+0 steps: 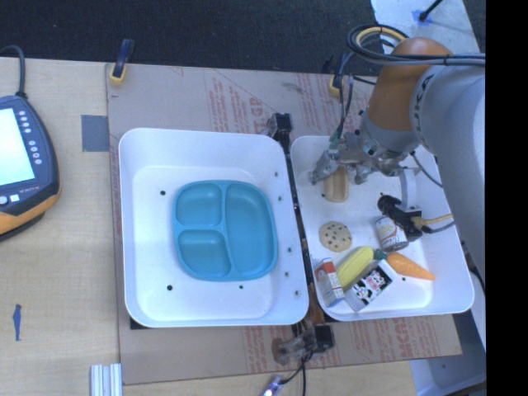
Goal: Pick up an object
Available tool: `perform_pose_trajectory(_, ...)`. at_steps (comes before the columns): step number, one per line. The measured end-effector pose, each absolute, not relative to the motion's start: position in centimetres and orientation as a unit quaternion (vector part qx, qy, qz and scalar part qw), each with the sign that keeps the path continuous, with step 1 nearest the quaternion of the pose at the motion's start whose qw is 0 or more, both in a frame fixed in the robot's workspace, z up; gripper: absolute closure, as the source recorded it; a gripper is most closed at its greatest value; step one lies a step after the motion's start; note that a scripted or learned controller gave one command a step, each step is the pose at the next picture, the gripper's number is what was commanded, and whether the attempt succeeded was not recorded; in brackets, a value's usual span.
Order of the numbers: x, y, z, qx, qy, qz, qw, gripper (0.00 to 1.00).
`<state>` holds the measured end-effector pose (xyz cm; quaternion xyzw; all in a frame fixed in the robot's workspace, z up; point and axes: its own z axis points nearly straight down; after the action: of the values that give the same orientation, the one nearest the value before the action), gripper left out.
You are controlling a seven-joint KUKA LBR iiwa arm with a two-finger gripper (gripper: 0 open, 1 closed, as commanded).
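Observation:
My gripper (339, 174) hangs over the far end of the right bin (445, 304), and its fingers look spread, so it is open. A small tan cylinder (335, 190) stands right under it, between the fingertips; whether they touch it I cannot tell. Nearer the front of the same bin lie a brown cookie (335, 236), a small can (389, 234), a yellow corn cob (355, 264), an orange carrot (409, 266), a red tube (328, 281) and a black-and-white carton (370, 288).
The left bin (148, 304) holds a blue divided plate (224, 228). A handheld control pendant (21, 163) lies on the bench at the far left. The grey arm (445, 114) covers the right bin's far right corner.

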<state>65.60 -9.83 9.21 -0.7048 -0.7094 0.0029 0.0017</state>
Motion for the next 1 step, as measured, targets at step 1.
perform_pose_trajectory(1,65.58,-9.47,9.20,-0.704,-0.710,0.0033,0.002,0.00)
